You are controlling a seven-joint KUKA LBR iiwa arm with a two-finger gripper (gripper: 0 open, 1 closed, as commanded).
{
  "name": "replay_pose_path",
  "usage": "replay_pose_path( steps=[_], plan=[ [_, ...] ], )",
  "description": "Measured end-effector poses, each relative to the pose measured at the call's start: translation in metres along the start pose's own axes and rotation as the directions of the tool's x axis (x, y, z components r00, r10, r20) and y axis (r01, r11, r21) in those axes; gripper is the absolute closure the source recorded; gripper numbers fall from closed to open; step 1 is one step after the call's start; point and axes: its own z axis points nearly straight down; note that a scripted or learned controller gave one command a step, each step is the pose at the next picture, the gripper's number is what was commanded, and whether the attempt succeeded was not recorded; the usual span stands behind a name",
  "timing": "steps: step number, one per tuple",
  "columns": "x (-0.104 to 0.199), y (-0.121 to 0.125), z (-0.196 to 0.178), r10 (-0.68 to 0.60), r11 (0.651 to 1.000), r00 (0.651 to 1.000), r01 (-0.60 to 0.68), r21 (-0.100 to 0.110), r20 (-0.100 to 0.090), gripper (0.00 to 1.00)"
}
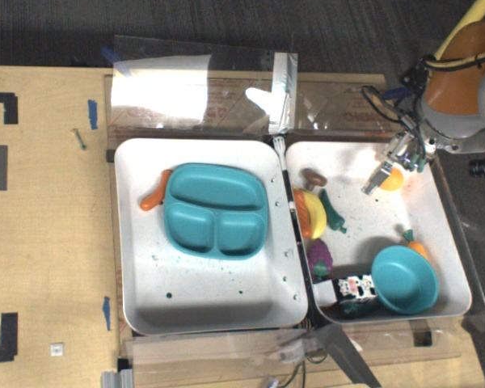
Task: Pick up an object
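One pincer [385, 174] low in the right bin [453, 241], jaw state unreadable.
Touching its tip sits a small yellow-orange toy fruit [394, 179]: probably light, hard, smooth and rounded, so grip across its widest middle.

A robotics lab: a plywood table [48, 241] with black tape markers at its left edge carries two white bins [137, 241] of toy food behind clear shields [226, 95], above dark carpet [226, 14].
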Motion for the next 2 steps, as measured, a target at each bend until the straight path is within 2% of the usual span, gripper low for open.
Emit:
replay_pose_path(
  steps=[1, 2],
  plan=[
    [-0.002, -0.008, 0.038, 0.082, 0.997, 0.997, -0.081, 0.005, -0.008, 0.0],
    [0.011, -0.06, 0.002, -0.168, 0.986, 0.986, 0.168, 0.002, -0.004, 0.0]
  ],
)
